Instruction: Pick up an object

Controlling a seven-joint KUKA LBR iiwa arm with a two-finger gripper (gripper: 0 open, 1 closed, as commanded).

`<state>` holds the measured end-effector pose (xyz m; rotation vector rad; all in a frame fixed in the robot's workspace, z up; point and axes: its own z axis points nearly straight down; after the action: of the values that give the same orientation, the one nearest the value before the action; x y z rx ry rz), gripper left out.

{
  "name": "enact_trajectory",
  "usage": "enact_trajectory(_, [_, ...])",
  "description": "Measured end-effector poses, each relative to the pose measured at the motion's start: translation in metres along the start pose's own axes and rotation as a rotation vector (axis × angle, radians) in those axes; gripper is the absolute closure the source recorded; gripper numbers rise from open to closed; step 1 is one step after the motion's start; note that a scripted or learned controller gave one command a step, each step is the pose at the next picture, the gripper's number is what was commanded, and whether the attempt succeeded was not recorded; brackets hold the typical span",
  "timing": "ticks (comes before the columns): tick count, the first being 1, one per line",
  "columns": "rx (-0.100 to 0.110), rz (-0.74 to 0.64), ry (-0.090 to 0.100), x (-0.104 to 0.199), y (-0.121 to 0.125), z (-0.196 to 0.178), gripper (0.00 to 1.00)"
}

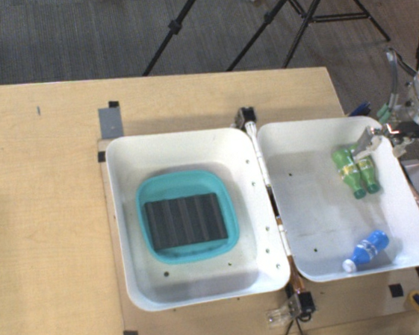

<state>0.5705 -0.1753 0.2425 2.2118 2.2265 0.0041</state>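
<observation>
A green object [356,172], which looks like a pair of small green bottles, lies in the upper right part of the right bin [312,211]. A small blue bottle with a white cap [366,251] lies near that bin's front right corner. My gripper [369,143] reaches in over the bin's right rim and its tip sits right at the top end of the green object, touching or nearly touching it. Nothing is visibly lifted.
The left bin [127,232] holds a teal tray [188,216] with a dark ridged insert. The arm's wrist [411,117] hangs over the right bin's far right rim. Tripod legs stand on the floor behind the bench.
</observation>
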Motion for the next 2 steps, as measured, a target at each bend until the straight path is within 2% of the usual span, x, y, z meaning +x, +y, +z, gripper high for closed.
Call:
enact_trajectory(1, [-0.029, -0.006, -0.011, -0.015, 0.032, 0.121, 0.0])
enact_trajectory(2, [-0.005, -0.046, -0.002, -0.013, 0.057, 0.155, 0.0])
